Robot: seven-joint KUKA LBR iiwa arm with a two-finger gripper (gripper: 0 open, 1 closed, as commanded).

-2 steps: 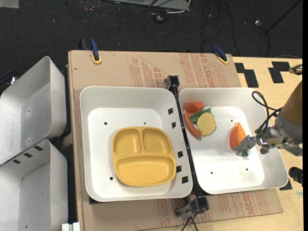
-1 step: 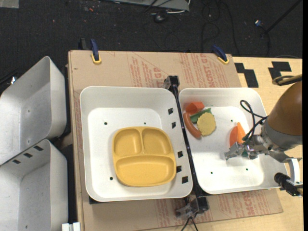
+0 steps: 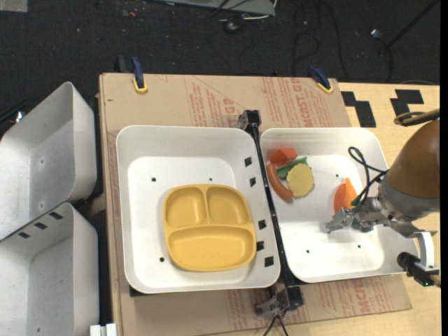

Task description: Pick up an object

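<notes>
Lying near-upright in the right bin [image 3: 364, 261], the orange carrot [image 3: 342, 195] sits beside the tool [image 3: 340, 222], grip unclear.

**Bench fixtures and surroundings**

Left bin [image 3: 133, 152]: shallow, white, holding a yellow divided tray [image 3: 208, 227] with three compartments, lying flat near its middle. Right bin [image 3: 371, 257]: shallow, white, touching the left bin along a black centre divider [image 3: 264, 194]. Cardboard sheet [image 3: 210, 96] under both bins, fixed by two blue-and-yellow clamps [image 3: 139, 75] at the far edge. Two spare white bins [image 3: 42, 152] tilted at far left. Dark floor [image 3: 63, 33] beyond, with cables.
</notes>
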